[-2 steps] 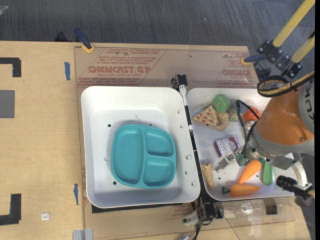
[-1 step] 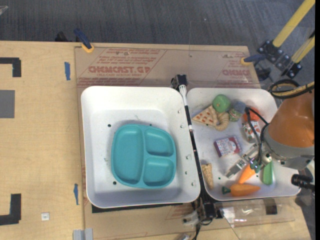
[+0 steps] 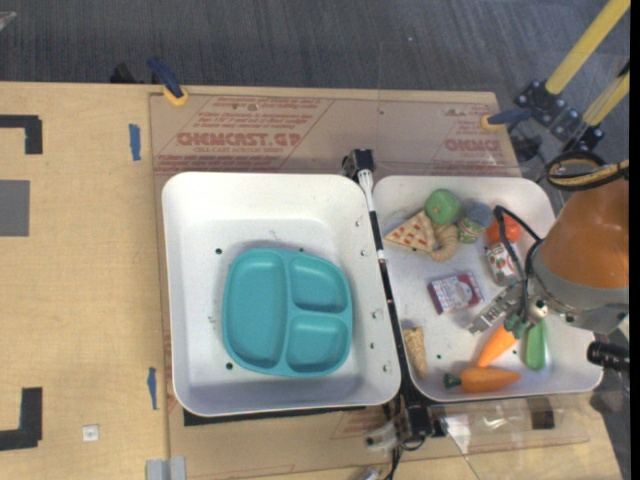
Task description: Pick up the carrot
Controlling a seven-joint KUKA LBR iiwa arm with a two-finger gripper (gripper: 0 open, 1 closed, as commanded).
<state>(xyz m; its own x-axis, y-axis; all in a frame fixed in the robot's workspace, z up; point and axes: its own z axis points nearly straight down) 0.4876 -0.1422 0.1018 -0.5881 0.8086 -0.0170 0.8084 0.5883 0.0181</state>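
An orange carrot [image 3: 487, 378] with a green stub lies along the front wall of the right bin [image 3: 540, 190]. A shorter orange cone-shaped piece [image 3: 495, 346] lies just above it, next to a green vegetable [image 3: 535, 346]. My gripper [image 3: 512, 311] hangs low over the right side of this bin, directly above the cone-shaped piece and a little behind the long carrot. The grey wrist and its orange band [image 3: 597, 240] hide the bin's right edge. Nothing can be seen held.
The right bin also holds a green fruit [image 3: 443, 206], a pizza slice [image 3: 412, 233], a purple packet [image 3: 452, 292], a small can [image 3: 497, 260] and a tan biscuit [image 3: 414, 348]. A teal divided plate [image 3: 288, 310] sits in the left bin [image 3: 190, 268].
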